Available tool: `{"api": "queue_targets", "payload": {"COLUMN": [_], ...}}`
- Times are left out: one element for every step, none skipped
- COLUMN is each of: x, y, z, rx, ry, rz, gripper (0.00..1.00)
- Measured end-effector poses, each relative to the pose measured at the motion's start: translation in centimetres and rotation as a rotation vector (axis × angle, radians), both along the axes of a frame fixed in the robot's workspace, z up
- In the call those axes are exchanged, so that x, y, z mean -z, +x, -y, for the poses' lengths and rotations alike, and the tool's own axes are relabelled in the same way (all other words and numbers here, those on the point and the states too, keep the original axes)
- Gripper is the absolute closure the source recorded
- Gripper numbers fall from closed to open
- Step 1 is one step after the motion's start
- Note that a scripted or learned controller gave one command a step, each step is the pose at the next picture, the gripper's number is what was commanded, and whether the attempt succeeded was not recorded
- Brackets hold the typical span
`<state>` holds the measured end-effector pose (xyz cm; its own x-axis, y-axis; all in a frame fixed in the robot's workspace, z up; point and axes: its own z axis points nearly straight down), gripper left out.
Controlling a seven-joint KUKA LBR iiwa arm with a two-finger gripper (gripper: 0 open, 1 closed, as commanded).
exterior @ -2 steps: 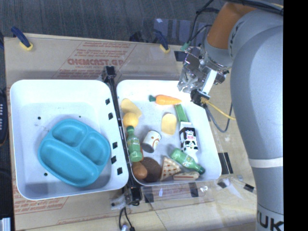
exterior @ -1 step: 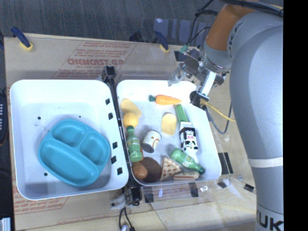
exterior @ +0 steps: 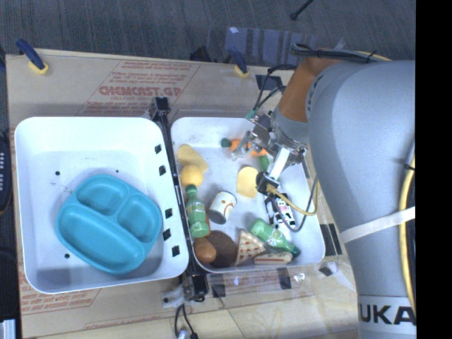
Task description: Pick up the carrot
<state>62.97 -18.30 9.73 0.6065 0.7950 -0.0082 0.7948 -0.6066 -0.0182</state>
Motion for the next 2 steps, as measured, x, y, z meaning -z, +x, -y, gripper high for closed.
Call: {"api": "queue_targets", "payload": {"x": [-1.48, -1.45], "y": [0.31, 0.31], "z": [-0.17, -0.21], "rx": [-0.015, -0.016], "ry": [0.000, 0.001], "rz": [0.001, 0.001], "gripper": [1.00, 0.00]}}
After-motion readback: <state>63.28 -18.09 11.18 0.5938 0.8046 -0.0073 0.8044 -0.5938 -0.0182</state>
